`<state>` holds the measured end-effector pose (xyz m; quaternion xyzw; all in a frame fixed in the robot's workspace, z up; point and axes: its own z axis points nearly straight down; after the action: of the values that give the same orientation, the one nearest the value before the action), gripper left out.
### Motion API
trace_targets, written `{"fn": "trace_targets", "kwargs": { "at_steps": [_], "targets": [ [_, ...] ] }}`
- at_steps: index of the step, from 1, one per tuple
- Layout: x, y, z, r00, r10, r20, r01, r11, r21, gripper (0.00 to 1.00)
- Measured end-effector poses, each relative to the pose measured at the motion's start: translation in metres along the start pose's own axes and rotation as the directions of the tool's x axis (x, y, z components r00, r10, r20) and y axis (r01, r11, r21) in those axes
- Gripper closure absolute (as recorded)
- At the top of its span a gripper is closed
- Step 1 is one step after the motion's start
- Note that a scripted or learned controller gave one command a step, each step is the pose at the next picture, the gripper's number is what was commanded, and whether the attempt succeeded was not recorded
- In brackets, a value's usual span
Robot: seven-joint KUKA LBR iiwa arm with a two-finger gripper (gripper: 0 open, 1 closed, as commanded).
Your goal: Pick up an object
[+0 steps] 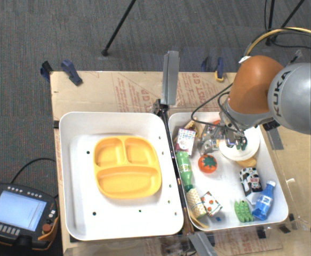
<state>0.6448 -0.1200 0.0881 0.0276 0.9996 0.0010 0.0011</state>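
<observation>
Two shallow white bins are seen side by side on the bench. In the left bin [70, 196] a yellow compartment tray [127, 166] lies flat, with two smaller sections at the top and one wide section below. The right bin [280, 196] is filled with small toy items. The arm [275, 92], grey with an orange band, is reached in from the right, and its gripper [225, 141] is lowered into the upper part of the right bin; whether it is spread or pressed together cannot be told, and nothing can be seen to be held by it. Just below and to the left of the gripper a red tomato toy [208, 164] with a green top is placed, round and glossy. A white round dish [240, 148] is seen just right of the gripper, partly covered by it. Along the bin's left wall a small printed carton [186, 141] and a green bottle [184, 169] are laid. Nearer the front, a white box with red marks [212, 203], a green ridged toy [242, 211], a blue bottle [263, 201] and a black-and-white carton [249, 180] are spread apart from one another.
</observation>
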Motion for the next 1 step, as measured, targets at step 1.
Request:
{"fn": "trace_targets", "kwargs": {
  "at_steps": [1],
  "targets": [
    [0.0151,0.0017,0.0003,0.972,0.233,-0.002,-0.233,0.972,0.001,1.0]
  ]
}}
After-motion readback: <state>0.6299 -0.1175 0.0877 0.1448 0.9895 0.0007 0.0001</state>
